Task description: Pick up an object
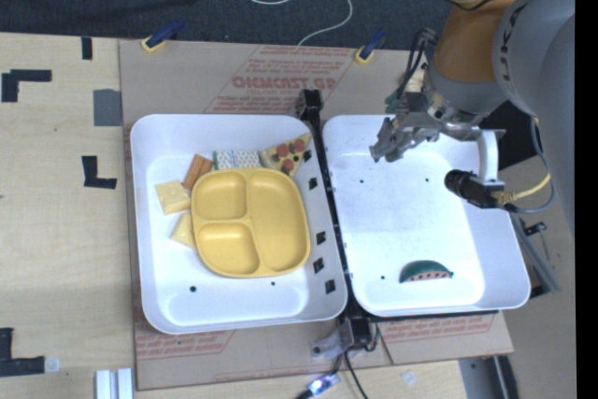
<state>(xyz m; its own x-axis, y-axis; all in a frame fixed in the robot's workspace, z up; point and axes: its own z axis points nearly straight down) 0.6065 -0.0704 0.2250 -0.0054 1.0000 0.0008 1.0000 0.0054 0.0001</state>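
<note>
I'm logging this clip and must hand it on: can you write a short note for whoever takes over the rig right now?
Gripper: over the far end of the right bin, nothing seen between its fingers.
Things: watermelon slice lies alone near the right bin's front edge. Yellow divided plate sits in the left bin, with small food pieces beside and behind it.
Done: no pick yet.
Left: descend on an object, grasp, lift.

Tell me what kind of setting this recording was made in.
Probably a robotics lab bench set up for pick trials: two shallow white bins, left bin and right bin, sit on a taped-down cardboard sheet, with toy food such as a watermelon slice and a yellow divided plate.
</note>
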